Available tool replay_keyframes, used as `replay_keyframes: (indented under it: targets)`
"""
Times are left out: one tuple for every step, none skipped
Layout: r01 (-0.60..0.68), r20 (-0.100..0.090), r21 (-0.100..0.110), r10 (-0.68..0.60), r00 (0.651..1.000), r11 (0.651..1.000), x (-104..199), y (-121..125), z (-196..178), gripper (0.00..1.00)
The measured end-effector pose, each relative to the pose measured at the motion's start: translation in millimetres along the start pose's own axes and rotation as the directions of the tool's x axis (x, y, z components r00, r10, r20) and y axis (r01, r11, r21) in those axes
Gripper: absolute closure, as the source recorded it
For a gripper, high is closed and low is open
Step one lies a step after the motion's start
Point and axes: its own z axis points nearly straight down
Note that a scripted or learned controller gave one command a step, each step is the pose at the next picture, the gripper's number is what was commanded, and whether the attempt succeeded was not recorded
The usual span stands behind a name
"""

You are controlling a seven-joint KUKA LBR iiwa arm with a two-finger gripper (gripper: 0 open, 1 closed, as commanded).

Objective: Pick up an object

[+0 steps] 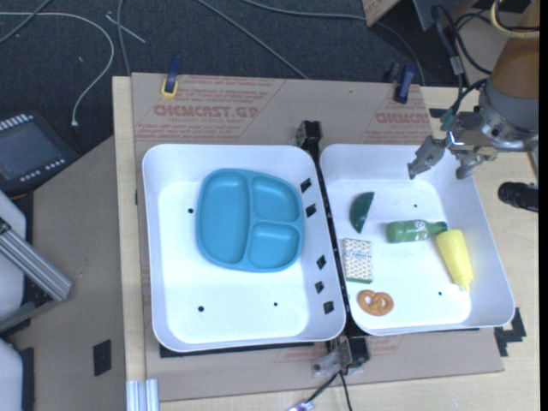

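A: Hand point(443, 159) hovers over the right bin's point(488, 315) far edge, fingers spread wide, nothing between them. Candidates, placed from the green bottle point(415, 230): yellow bottle point(456, 257) just right of it, touching or nearly so; dark green piece point(361, 211) to its left; packet point(358, 259) below-left; pretzel point(375, 301) further below.

B: Advice for this step?

A: I judge the green bottle the nearest target. Centre over its body and close across the narrow width, clear of the yellow one.

B: Unclear items?

A: Arm is cut off at the frame's right. Packet print is unreadable. The blue tray point(249, 220) sits in the left bin point(171, 315).
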Motion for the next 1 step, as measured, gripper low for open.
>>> replay_keyframes:
  targets:
    - [0.003, 0.002, -0.013, -0.003, 1.0, 1.0, 0.5, 2.3, -7.7, 0.0]
